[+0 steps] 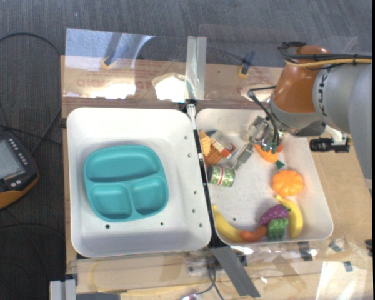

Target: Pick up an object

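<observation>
Camera view: the claw point(249, 147) hangs low in the right bin point(319, 186), in its upper half, below the orange-banded wrist that comes in from 2 o'clock. Its fingers point(242, 157) point down toward 7 o'clock and stand a little apart, with nothing seen between them, so I judge it narrow-open and not holding anything

The nearest thing is the can point(222, 176), green and red, lying on its side just beside the fingertips at about 7 o'clock from them. Its long axis runs roughly 9 to 3, across the line of the fingers. A small box point(220, 146) lies at 9 o'clock from the claw, near the bin's left wall. A carrot-like piece point(268, 152) sits close at 3 o'clock, partly under the wrist. The orange point(287, 182) is at 4 o'clock, farther off; the banana point(294, 217), grapes point(274, 215) and a second banana point(228, 227) lie near the bottom edge, well apart from the claw

The left bin point(81, 230) holds a teal tray point(125, 181), far from the arm

If the can is the target, I judge the move turns on a short drop toward 7 o'clock, closing across the can's short side
</observation>
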{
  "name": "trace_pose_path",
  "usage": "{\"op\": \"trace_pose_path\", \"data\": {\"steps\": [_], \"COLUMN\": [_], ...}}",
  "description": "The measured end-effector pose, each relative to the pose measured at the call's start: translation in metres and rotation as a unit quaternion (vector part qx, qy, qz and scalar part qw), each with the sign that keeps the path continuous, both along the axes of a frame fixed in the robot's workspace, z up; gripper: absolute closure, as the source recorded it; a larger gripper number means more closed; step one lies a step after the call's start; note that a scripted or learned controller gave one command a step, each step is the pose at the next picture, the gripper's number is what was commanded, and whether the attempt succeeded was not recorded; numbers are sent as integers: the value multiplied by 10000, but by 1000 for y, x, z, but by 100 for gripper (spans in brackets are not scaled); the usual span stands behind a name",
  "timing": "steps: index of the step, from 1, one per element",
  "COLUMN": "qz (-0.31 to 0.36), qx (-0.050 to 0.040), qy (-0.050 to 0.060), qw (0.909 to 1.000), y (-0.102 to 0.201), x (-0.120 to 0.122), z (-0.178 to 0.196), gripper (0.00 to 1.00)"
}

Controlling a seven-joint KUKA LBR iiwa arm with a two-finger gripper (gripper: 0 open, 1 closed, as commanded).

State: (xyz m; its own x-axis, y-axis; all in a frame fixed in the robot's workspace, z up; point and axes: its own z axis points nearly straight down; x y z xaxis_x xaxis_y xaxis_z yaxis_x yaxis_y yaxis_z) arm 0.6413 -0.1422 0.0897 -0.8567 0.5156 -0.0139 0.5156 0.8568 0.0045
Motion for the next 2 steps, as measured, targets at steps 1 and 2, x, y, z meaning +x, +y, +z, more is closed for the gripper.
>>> {"op": "trace_pose_path", "data": {"steps": [1,2], "qz": [328,369], "qx": [-5,-10], "qy": [5,5], "qw": [9995,9993], "y": [-15,-22], "x": [-49,-153], "z": [1,1], "gripper": [0,0]}}
